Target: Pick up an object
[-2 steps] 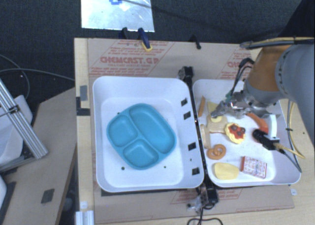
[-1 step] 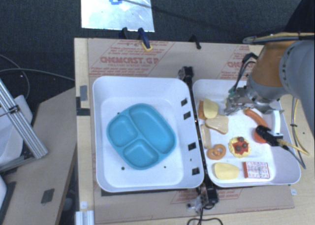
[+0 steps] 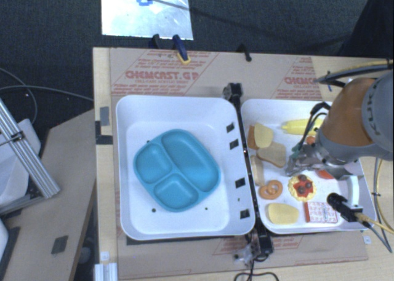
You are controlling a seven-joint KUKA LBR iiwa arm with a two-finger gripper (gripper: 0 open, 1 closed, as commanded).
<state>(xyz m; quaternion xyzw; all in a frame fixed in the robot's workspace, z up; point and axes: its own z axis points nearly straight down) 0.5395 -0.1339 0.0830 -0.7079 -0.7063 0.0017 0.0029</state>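
My gripper [image 3: 300, 162] reaches into the right bin [image 3: 266, 106], low over the toy food there. Its tip sits between a tan bread slice [image 3: 273, 154] on its left and a small pizza with red toppings [image 3: 301, 187] just below it. A pale yellow wedge [image 3: 263, 134] lies at the bin's upper left, and a yellow banana-like piece [image 3: 295, 126] lies above the gripper. An orange round slice [image 3: 270, 189], a yellow piece [image 3: 282, 213] and a red-patterned card [image 3: 320, 213] lie along the bin's front. The arm hides the bin's right part.
The left bin [image 3: 132, 114] holds a blue three-compartment plate [image 3: 177, 168]. Black clips sit along the divider [image 3: 241, 157] between the bins. A blue and yellow clamp [image 3: 180, 49] sits at the back of the cardboard. A red piece [image 3: 326, 174] shows beside the wrist.
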